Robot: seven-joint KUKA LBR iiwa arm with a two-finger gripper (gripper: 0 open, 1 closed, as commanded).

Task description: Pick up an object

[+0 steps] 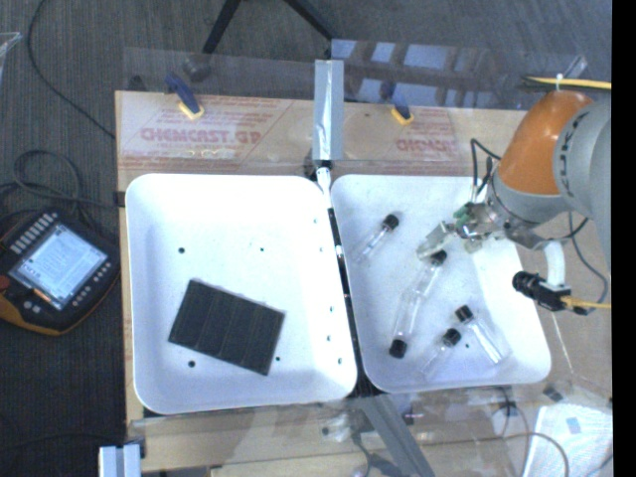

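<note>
Five clear vials with black caps lie loose in the right bin [370,361]; the left bin [149,386] bears only a flat black ribbed pad [227,326]. Vials look light, rigid, round and slick, probably glass or hard plastic, so my read is they roll and squirt out of a pinch unless taken across the barrel near mid-length, fingers square to the long axis; cap end is the grippier spot but short. Gripper [467,223] sits at the bin's 2 o'clock corner, below the orange wrist band, over the upper right of the bin floor. Can't tell whether its fingers are apart or together, too small and cluttered with cabling. Nearest candidate is the upper-right vial [434,240], just beside the gripper at its 8 o'clock, tilted, cap at its lower left end; whether it's touching the fingers I can't say. Another vial [378,235] lies further off at 9 o'clock, near the bin divider. The long centre vial [412,304] is at 7 o'clock, with a cap near the bin's bottom. Two short ones, [444,347] and [477,331], sit close together at 6 o'clock, well apart from the gripper. Nothing visibly held.
</note>
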